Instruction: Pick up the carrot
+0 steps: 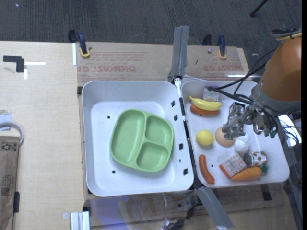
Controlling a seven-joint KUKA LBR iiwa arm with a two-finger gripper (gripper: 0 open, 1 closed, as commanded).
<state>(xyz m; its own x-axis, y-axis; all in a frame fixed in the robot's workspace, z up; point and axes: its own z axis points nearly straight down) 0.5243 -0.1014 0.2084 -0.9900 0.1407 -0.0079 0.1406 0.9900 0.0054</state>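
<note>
- The carrot [247, 174] lies nearly flat along the front edge of the right bin [283, 163], close to its front right corner. Its long axis runs roughly parallel to that front edge, slightly slanted.
- Its thicker end points toward the bin's right wall, rising a little that way; the narrower end points left, toward a small printed packet [233, 165] that touches or overlaps it.
- It is a smooth orange cone, plain in colour, with a small patterned item [259, 158] sitting just behind its thick end.
- The gripper [233, 127] hangs over the middle of the right bin, above a round tan item [222, 137] and well apart from the carrot. Whether its fingers are spread or closed cannot be told, and nothing can be seen held in it.
- Also in the right bin: a banana [205, 103] and a reddish sausage [203, 111] near the back edge, a yellow lemon [205, 137] by the left wall, and another sausage [206, 169] toward the front left corner.
- The left bin [96, 128] carries a green divided plate [142, 140] at its centre.
</note>
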